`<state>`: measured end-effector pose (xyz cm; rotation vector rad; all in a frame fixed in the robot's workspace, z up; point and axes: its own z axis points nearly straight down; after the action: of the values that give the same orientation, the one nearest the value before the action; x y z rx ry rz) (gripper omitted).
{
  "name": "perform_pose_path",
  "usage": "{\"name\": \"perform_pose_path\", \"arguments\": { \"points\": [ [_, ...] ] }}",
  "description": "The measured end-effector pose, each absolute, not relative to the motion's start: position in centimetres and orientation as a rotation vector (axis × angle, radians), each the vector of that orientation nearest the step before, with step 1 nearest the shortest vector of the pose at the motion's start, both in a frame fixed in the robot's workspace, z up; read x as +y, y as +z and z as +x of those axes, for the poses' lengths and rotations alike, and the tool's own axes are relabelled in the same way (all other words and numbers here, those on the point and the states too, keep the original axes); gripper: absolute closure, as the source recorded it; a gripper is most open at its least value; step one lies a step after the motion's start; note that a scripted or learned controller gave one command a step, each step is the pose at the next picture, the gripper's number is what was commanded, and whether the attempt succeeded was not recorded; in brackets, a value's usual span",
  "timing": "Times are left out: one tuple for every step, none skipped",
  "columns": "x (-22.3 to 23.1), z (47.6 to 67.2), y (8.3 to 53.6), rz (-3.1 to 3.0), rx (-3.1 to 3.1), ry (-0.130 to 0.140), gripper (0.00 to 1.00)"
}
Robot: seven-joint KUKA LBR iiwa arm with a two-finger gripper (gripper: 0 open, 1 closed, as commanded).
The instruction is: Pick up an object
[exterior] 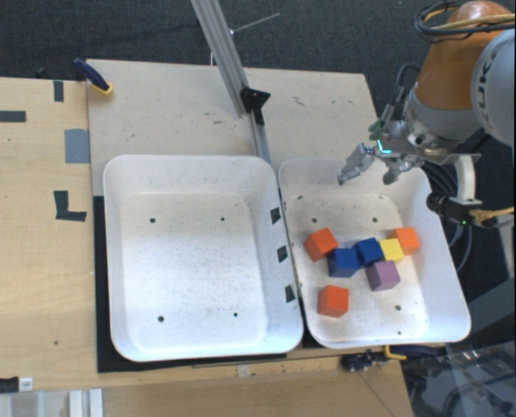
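I'm working in a robotics lab: my bench point(154, 120) is carrying two white bins point(119, 189), toy blocks point(362, 254) are lying in one, and cables point(453, 207) are trailing beside me.

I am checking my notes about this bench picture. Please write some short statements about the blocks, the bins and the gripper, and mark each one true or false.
1. All the blocks lie in the right bin. True.
2. The gripper holds a blue block. False: its fingers are spread with nothing between them, above the far end of the right bin.
3. The purple block touches the yellow block. True.
4. There are three orange blocks. True.
5. A blue block lies in the left bin. False: both blue blocks are in the right bin.
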<state>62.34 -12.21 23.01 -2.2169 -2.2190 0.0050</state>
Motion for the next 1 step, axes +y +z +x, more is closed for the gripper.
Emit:
{"name": "perform_pose_path", "arguments": {
  "points": [
    [-12.21, 62.43, 23.29, -2.218, -2.223, 0.001, 0.00]
  ]
}}
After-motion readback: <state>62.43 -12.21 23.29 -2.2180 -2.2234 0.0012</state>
